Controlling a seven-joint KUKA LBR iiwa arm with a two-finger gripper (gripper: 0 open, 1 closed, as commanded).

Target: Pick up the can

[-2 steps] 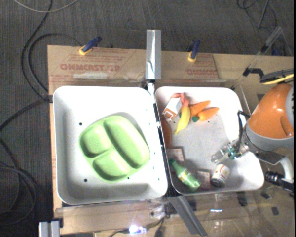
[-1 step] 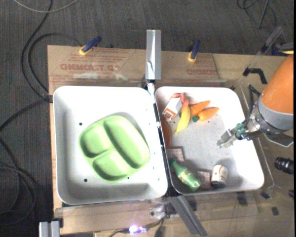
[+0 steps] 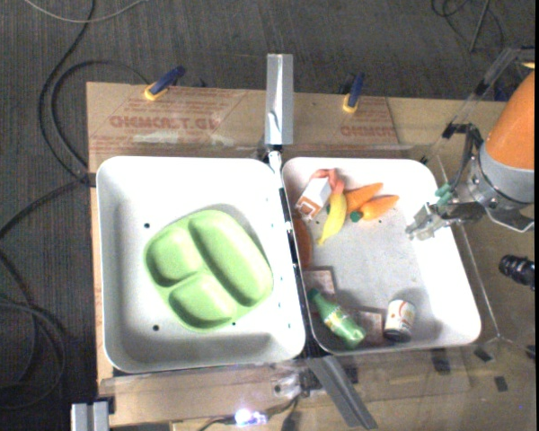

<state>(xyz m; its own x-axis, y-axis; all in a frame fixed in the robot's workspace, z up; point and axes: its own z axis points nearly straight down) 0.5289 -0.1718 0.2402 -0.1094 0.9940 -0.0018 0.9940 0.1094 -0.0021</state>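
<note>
Currently I am seeing the can (image 3: 399, 319) lying near the right bin's (image 3: 449, 268) front edge, beside a green bottle (image 3: 339, 321). My gripper (image 3: 428, 220) is hovering at that bin's right edge, well apart from it; whether it is spread, I cannot tell.

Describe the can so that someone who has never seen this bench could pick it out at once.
Look in the right white bin, the one without the green divided plate. Go to its near edge, toward the right corner: the can lies there, just right of the green bottle. It is the small white cylinder with a red label and dark end.
</note>
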